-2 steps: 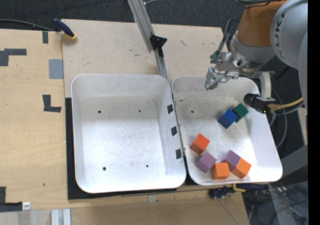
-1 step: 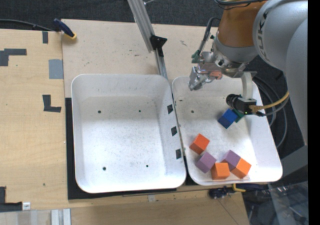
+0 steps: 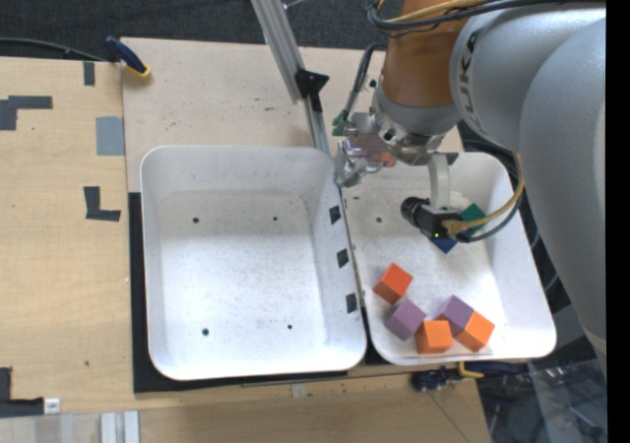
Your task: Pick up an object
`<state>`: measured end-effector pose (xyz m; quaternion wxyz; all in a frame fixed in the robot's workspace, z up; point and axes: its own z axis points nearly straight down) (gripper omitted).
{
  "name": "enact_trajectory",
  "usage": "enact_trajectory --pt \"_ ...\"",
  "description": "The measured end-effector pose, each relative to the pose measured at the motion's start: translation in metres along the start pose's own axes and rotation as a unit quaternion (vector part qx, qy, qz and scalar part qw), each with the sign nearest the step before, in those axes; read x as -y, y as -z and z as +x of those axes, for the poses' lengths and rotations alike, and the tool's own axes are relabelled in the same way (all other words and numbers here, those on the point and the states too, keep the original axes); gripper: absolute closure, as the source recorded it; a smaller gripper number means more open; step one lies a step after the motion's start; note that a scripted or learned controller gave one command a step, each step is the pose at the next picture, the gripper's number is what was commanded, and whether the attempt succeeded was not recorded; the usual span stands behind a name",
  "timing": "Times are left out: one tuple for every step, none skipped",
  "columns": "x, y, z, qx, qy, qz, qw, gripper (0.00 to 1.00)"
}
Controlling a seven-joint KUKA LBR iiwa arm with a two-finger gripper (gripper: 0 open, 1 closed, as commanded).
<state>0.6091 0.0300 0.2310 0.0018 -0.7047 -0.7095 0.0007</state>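
Camera view: nothing lifted yet, by the look of it; pick still to do. Gripper [image 3: 356,167] low over the right bin's [image 3: 512,313] upper left corner, beside the divider. Jaws: cannot tell whether apart or together, nor anything between them. Orange cubes [image 3: 394,283] and purple cubes [image 3: 404,317] lying near the right bin's front, well apart from gripper.

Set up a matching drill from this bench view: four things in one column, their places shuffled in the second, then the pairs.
1. lone orange block
2. blue clamp
3. green block
4. left bin

A. on the bench, far left, beyond the bins
B. right bin, by the gripper
C. right bin, apart from the near cluster
D. beside the right bin

Pairs: 1-C, 2-A, 3-B, 4-D
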Motion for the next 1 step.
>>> enact_trajectory --pt "0.0076 0.0076 0.0474 0.000 0.000 -0.001 1.0000 1.00"
